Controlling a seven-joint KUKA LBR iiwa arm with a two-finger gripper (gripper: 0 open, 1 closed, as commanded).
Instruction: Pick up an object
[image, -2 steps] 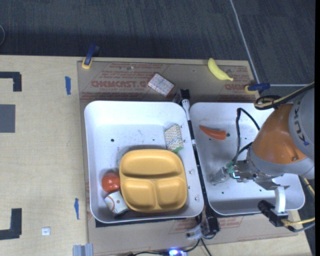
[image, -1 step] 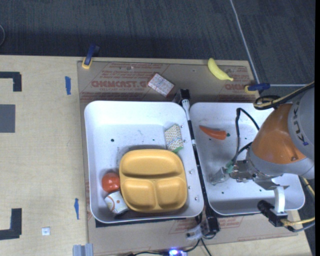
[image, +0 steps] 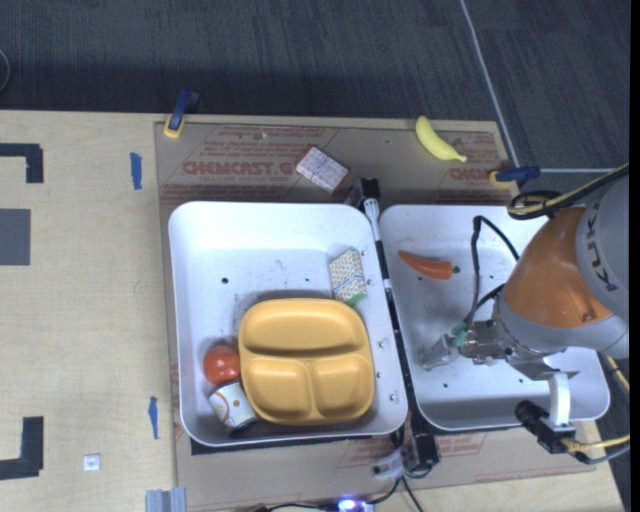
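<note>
Because the grey arm with its orange band reaches in from the right, the two-finger metal gripper (image: 436, 352) hangs low over the bare floor of the right shallow white bin (image: 440, 405), its fingers slightly spread with nothing between them. The nearest candidate, a small orange carrot-shaped toy (image: 427, 266), lies near that bin's far wall, apart from the gripper. The left white bin (image: 190, 290) holds a yellow compartmented plastic tray (image: 305, 360), beside a red ball (image: 221, 363).

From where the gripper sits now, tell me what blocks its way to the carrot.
Nothing visible does. The gripper and the carrot are in the same right bin, with just bare white floor between them.
</note>
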